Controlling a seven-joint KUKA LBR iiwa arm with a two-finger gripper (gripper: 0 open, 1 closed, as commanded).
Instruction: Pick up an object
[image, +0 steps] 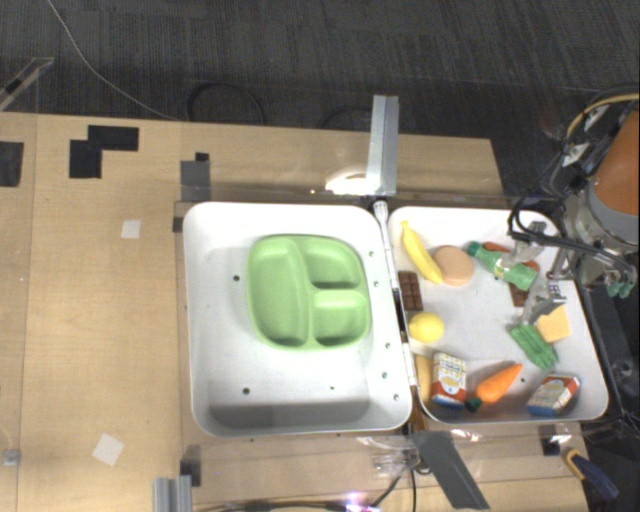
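Observation:
The right bin (598, 400) holds several small items: a banana (420, 252), a tan bun (455, 266), a green bottle (503, 263), a lemon (427, 327), a brown chocolate bar (408, 291), a yellow block (553, 325), a green pickle-like piece (535, 346), a carrot (498, 382), a small carton (449, 378) and a can (555, 394). My gripper (546, 298) reaches in from the right. It hangs low over the bin's right half, just above the yellow block and beside the green bottle. Nothing is visibly held.
The left bin (215, 300) holds a green divided plate (305, 290). A metal post (384, 145) stands behind the seam between the bins. Cables (535, 220) hang by the arm at the right bin's far right corner.

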